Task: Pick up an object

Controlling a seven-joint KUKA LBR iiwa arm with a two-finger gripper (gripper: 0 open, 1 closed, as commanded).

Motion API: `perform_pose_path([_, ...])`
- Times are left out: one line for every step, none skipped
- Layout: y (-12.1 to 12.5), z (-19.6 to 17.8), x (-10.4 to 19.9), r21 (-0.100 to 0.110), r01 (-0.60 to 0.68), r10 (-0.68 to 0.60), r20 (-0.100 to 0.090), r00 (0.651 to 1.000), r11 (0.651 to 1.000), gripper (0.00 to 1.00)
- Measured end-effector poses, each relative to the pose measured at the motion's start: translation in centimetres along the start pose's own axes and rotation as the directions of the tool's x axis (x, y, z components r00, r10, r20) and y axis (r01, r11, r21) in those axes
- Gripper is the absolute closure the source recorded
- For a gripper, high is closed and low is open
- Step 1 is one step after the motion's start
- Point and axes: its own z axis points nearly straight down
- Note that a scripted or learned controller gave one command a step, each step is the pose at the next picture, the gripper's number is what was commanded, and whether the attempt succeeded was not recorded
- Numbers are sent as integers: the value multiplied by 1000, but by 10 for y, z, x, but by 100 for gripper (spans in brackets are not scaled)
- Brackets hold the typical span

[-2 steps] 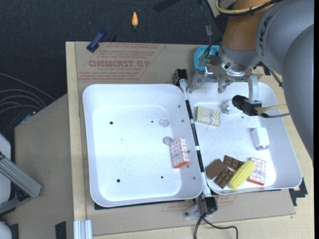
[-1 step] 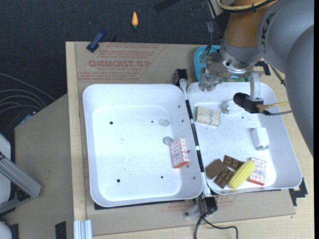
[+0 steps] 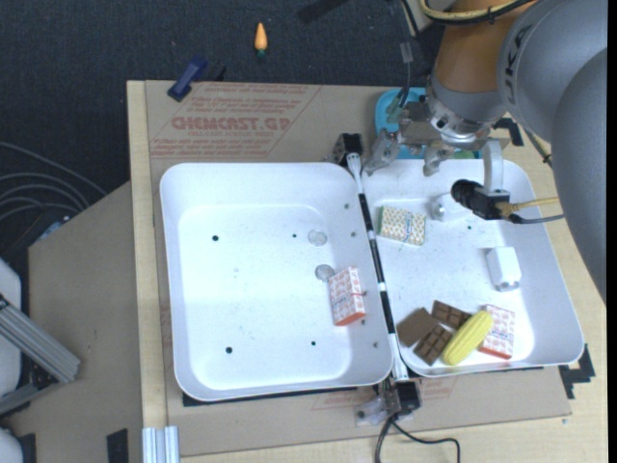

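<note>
**Gripper over the far end of the right bin, nothing seen in its grasp**

The gripper [image 3: 434, 160] hangs over the far edge of the right bin [image 3: 453, 263], close to the wall it shares with the left bin [image 3: 241, 258]. Whether it is open or closed cannot be told from this angle, and no object shows in its grasp.

In the right bin, a pale patterned packet [image 3: 403, 226] lies nearest the gripper, just beside the shared wall. A small white cylinder [image 3: 503, 266] lies well apart, toward the right side. At the near end, a yellow corn cob [image 3: 467, 337] lies between a brown chocolate bar [image 3: 431, 329] and a red-and-white box [image 3: 500, 330], touching both.

In the left bin, a second red-and-white carton [image 3: 347, 295] lies near the shared wall.
</note>
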Motion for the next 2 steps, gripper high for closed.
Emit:
perform_pose_path([1, -11, 0, -3, 0, 0, 0, 1000, 1000, 100])
perform_pose_path([0, -10, 0, -2, 0, 0, 0, 1000, 1000, 0])
